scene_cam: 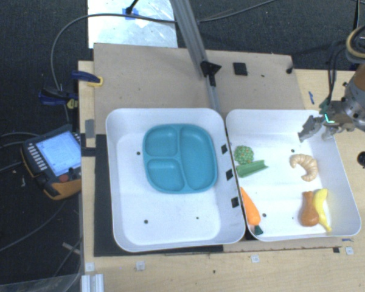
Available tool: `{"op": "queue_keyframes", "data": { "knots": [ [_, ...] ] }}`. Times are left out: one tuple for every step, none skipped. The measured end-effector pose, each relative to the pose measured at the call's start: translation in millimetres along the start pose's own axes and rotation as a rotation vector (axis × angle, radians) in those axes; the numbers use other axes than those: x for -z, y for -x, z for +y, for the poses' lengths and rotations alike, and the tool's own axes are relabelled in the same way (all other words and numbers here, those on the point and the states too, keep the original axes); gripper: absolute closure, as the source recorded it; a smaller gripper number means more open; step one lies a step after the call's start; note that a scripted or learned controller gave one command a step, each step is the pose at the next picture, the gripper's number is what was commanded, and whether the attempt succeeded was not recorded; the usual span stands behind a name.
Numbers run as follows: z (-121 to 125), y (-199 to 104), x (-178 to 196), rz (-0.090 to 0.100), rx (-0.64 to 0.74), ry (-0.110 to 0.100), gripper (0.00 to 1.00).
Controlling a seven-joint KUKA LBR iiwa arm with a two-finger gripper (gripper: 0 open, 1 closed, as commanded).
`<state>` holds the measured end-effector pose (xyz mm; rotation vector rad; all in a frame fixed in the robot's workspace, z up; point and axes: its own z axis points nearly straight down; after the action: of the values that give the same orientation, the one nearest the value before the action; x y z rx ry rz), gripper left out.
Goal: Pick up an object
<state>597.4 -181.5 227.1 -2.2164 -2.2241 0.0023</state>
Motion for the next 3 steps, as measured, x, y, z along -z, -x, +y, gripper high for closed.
{"op": "queue_keyframes", "data": {
  "knots": [
    [1.1, -0.1, 2.1, -0.001, 0.001, 0.004, 0.0],
    [1.8, -10.1, -46.6, 0.0, 0.003, 0.001, 0.0],
    [-0.5, -11.4, -88.5, 0.0, -0.001, 0.001, 0.0]
  ]
}}
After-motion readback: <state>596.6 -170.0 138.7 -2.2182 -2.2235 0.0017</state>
